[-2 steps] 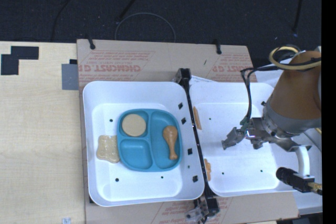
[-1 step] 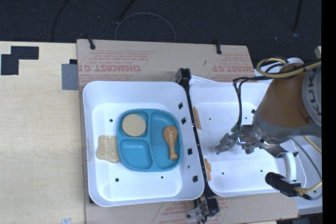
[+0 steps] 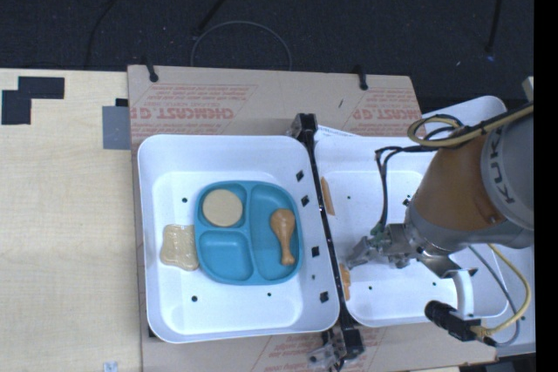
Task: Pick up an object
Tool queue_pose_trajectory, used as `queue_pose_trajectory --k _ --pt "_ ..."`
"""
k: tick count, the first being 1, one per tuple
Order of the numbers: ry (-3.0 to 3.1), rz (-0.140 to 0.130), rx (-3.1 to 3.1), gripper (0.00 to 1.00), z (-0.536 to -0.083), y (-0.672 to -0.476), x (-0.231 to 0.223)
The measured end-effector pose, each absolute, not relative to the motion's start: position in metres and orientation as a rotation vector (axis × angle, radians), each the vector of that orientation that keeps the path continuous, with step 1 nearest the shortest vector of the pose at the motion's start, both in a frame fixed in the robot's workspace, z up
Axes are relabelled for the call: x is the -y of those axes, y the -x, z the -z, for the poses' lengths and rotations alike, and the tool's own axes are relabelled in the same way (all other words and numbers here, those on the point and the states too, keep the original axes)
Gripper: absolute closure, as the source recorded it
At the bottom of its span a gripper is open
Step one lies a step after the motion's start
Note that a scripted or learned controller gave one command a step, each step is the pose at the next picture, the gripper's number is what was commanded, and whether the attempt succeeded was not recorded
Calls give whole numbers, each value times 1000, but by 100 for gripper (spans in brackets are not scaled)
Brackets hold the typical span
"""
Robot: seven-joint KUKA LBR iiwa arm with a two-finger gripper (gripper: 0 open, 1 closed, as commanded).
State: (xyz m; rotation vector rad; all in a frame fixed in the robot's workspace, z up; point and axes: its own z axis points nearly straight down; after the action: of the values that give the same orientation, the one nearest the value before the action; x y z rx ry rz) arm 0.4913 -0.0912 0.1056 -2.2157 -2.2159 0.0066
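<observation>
A blue tray (image 3: 228, 261) in the left bin (image 3: 166, 154) holds a round biscuit (image 3: 221, 207) and a drumstick (image 3: 284, 233); gripper (image 3: 362, 253) state cannot be told.

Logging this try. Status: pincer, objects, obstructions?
Pincer low in right bin, near the divider. Drumstick and round patty on blue tray, left bin. Divider between.

Drumstick (image 3: 284, 234) lies in blue tray (image 3: 228, 260), apparently flat.
</observation>
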Motion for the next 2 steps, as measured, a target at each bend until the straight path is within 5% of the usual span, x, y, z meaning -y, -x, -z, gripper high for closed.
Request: queue_pose_trajectory --k 1,2 --pt "2224 -6 2209 100 -117 -492 93" --pt "2220 0 2222 100 -162 -486 90"
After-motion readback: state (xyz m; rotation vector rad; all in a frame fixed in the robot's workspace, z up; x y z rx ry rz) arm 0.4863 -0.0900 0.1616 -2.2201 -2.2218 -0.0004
